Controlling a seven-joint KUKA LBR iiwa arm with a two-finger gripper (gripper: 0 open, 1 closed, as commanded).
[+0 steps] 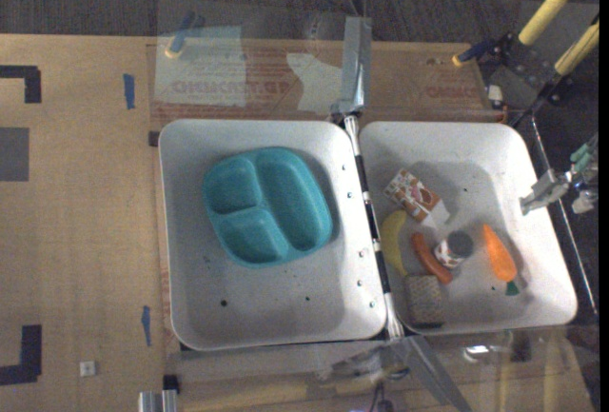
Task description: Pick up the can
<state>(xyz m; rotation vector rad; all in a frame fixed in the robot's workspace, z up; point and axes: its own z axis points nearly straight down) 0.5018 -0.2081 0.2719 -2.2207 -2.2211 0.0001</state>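
Can [458, 247] stands upright mid right bin [476, 142], hot dog [430, 257] touching its left side, carrot [500, 254] just beside on the right. Gripper [550, 191] at the bin's right rim, away from the can; open or closed: cannot tell. Judgement: descend vertically, closing front-to-back to avoid neighbours. Count: one can, carton [413, 194], banana [393, 241], sponge [425, 299]; left bin [181, 210] holds one teal tray [268, 205].

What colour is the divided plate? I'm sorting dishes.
Teal, plain in the camera view: the plate lies in the left bin.
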